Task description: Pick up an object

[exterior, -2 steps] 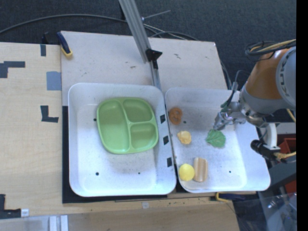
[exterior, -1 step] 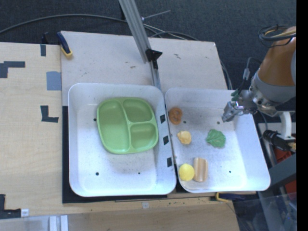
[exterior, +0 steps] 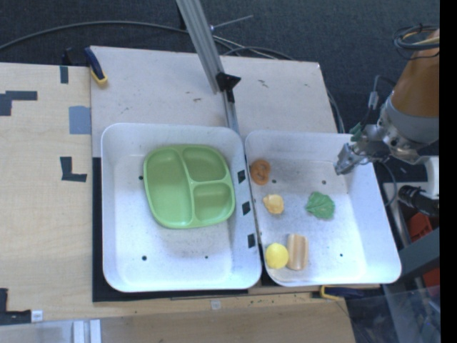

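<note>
The right bin holds several small food toys. An orange-brown round piece lies near its upper left, and a small yellow-orange piece sits below it. A green leafy piece lies mid-right. At the front, a yellow ball touches a tan bread-like roll. My gripper hangs over the bin's upper right edge, up and to the right of the green leafy piece, with nothing seen in it.
The left bin holds a green divided plate. A slanted metal pole comes down from the top to the seam between the bins. Cables lie on the dark floor behind the bench.
</note>
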`<action>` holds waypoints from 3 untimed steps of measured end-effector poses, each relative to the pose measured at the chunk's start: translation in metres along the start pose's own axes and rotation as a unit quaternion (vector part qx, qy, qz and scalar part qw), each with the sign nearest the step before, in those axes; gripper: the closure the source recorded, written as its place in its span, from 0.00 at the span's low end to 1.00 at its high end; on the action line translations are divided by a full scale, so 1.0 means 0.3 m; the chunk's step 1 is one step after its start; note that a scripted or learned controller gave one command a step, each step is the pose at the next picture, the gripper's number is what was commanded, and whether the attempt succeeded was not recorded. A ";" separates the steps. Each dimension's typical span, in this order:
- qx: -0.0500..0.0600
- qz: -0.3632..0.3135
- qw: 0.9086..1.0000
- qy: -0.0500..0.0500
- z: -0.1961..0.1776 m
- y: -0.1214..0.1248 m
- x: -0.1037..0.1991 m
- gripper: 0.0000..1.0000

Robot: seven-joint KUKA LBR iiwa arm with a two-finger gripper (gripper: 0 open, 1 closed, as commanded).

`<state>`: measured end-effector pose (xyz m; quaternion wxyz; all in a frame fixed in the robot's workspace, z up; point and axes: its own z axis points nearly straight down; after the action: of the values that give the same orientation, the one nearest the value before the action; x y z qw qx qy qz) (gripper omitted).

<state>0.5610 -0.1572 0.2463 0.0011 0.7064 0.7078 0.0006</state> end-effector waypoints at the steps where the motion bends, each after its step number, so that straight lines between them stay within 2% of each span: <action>1: 0.002 -0.002 1.000 0.001 0.038 0.005 0.181 1.00; 3: 0.002 -0.002 1.000 0.001 0.037 0.034 0.505 1.00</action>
<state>0.5709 -0.0056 0.2350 -0.0009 0.7048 0.7094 -0.0003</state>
